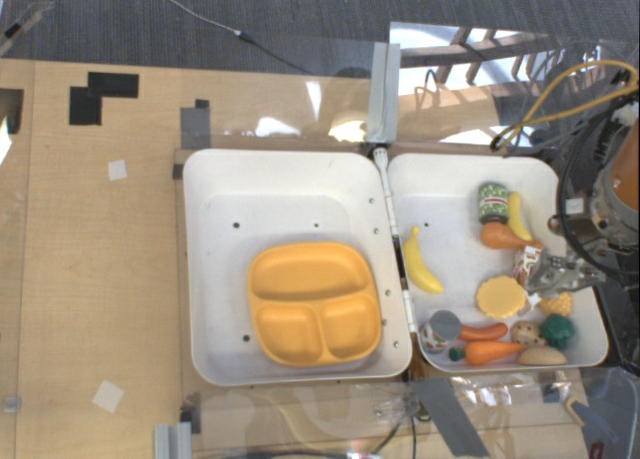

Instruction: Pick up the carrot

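Seen from above: two white bins side by side on a wooden bench. Left bin (pixel 215 247) with a yellow divided plate (pixel 313 300). Right bin (pixel 445 182) crowded with toy food: a banana (pixel 420 265) by the divider, a green-topped jar (pixel 492 203), a yellow round slice (pixel 501 298), a broccoli piece (pixel 558 330), corn (pixel 556 303).

Carrot (pixel 492 352) lying flat near the bin's front edge, just below a red sausage (pixel 484 332), close beside a small grey cup (pixel 441 326).

Gripper (pixel 558 272) reaching in from the right, hovering over the bin's right side, near the corn, apart from the carrot. Whether open or closed: cannot tell.

Likely in the approach step, nothing visibly held. Next: shift toward the front edge, align along the carrot, descend without catching the sausage.
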### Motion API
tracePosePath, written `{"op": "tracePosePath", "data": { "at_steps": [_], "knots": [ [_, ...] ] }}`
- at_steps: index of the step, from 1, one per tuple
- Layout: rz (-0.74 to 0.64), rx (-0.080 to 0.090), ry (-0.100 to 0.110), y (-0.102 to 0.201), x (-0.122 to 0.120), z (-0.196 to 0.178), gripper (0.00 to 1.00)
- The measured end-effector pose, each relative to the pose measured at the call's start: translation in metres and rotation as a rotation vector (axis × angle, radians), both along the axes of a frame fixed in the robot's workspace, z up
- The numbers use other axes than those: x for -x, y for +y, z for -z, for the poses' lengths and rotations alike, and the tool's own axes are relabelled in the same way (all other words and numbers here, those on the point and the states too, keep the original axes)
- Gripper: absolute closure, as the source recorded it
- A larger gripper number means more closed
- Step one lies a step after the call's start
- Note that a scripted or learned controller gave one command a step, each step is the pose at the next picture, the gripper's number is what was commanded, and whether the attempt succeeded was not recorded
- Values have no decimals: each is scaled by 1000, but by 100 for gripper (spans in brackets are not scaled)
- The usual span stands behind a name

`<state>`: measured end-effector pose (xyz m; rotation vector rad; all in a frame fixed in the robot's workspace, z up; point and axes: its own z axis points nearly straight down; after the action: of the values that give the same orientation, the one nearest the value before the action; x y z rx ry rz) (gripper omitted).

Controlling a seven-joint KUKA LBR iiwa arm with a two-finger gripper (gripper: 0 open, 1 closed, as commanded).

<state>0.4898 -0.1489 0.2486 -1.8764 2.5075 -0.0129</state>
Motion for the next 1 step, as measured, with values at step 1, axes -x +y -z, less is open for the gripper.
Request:
{"op": "tracePosePath", "data": {
  "at_steps": [1],
  "knots": [
    [80, -6, 11, 52, 2, 83, 100]
  ]
}}
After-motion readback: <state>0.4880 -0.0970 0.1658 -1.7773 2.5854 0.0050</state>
